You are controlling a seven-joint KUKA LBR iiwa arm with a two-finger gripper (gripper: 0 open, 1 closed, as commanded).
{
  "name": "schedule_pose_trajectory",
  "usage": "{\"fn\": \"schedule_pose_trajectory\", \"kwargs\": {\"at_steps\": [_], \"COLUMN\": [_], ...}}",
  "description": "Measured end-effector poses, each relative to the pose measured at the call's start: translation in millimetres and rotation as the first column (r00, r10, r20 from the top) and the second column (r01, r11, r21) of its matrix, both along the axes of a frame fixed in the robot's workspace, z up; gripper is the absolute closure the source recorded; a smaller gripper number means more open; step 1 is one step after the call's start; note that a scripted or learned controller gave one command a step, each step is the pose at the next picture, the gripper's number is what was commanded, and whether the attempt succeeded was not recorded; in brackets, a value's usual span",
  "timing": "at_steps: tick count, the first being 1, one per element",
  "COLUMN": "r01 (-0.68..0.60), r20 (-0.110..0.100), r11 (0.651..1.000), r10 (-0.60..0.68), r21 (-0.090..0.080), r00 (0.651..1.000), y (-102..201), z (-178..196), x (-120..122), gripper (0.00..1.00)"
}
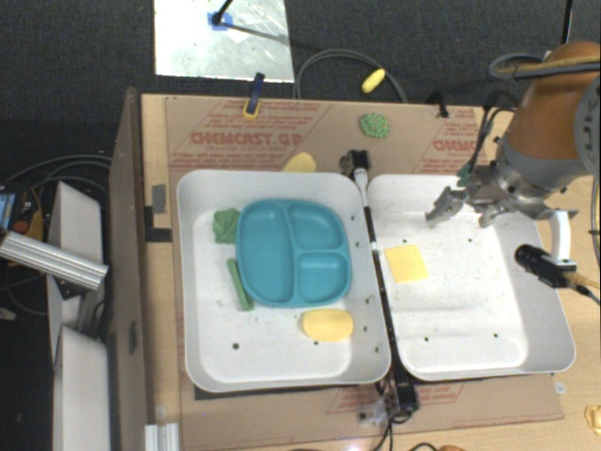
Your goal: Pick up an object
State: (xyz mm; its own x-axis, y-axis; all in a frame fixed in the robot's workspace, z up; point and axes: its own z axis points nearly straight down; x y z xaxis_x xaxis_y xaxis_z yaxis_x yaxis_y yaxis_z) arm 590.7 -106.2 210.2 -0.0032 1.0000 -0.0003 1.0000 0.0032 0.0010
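From my seat I see the grey arm with its orange band [549, 111] reaching in from the right, with the 2-finger gripper [467, 207] hanging over the upper part of the right-hand shallow white bin [526, 346]. Its fingers are spread apart, one pointing down-left toward the bin floor and the other to the right of it, and I see nothing between them.

The only loose thing in that bin is a flat pale-yellow square piece [407, 263], lying on the floor near the bin's left wall, below and to the left of the gripper and apart from it.

The left-hand shallow white bin [202, 346] holds a teal plastic tray with 3 compartments [292, 252] near its middle. A green leafy piece [225, 225] sits against the tray's upper-left edge, a thin green stick [238, 285] lies along its left side, and a rounded yellow piece [327, 324] rests just below its lower edge.

Behind the bins, on the brown cardboard sheet [235, 134], I can make out a small green round thing [375, 125] and a pale-yellow rounded piece [300, 163] at the left bin's far rim.
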Motion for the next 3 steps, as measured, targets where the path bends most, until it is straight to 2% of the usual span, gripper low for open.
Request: {"fn": "schedule_pose_trajectory", "kwargs": {"at_steps": [1, 2, 3], "r01": [0.000, 0.002, 0.006], "r20": [-0.002, 0.003, -0.003], "r11": [1.000, 1.000, 1.000], "r10": [0.000, -0.002, -0.006], "r21": [0.002, 0.000, 0.001], "r00": [1.000, 1.000, 1.000], "y": [21, 19, 0], "z": [-131, -115, -126], "x": [-7, -5, -76], "gripper": [0.00, 1.00, 1.00]}}
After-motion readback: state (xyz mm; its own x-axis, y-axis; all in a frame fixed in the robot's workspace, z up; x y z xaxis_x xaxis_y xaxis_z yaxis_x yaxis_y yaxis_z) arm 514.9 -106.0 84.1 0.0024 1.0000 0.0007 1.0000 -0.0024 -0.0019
